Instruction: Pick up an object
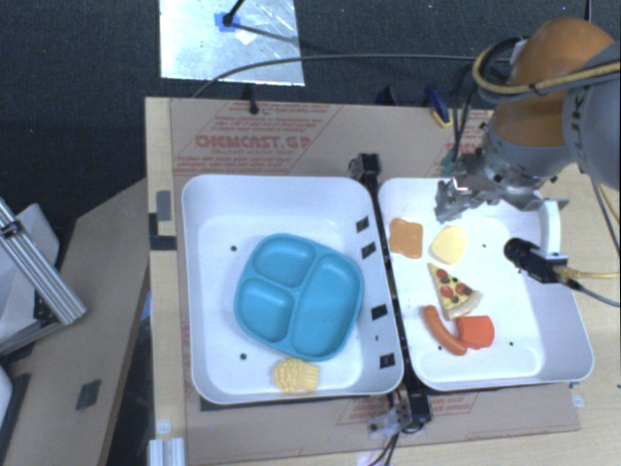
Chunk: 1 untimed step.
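Camera view: arm bent over right bin (568,357), fingers (452,202) low; grip state unclear.

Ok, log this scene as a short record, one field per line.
left bin: blue divided plate in the middle; corn cob at the near edge, beside the plate
right bin: toast slice, yellow round piece, pizza slice, sausage, red block
touching: sausage and red block lie against each other
gripper: over the far edge of the right bin, just beyond the yellow round piece
held: nothing seen between the fingers
arm: reaches in from the right
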Each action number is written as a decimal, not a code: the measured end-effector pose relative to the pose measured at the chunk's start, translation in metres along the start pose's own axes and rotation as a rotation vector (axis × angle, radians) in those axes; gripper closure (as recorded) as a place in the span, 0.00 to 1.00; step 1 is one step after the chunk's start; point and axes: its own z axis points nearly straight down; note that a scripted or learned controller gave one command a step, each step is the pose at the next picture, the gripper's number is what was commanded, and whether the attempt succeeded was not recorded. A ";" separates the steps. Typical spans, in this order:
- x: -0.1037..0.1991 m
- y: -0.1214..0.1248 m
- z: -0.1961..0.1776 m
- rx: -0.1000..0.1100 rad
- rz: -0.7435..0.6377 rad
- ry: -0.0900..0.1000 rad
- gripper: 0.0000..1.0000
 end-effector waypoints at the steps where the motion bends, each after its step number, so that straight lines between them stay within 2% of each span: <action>1: 0.057 0.003 0.004 0.000 0.000 0.000 1.00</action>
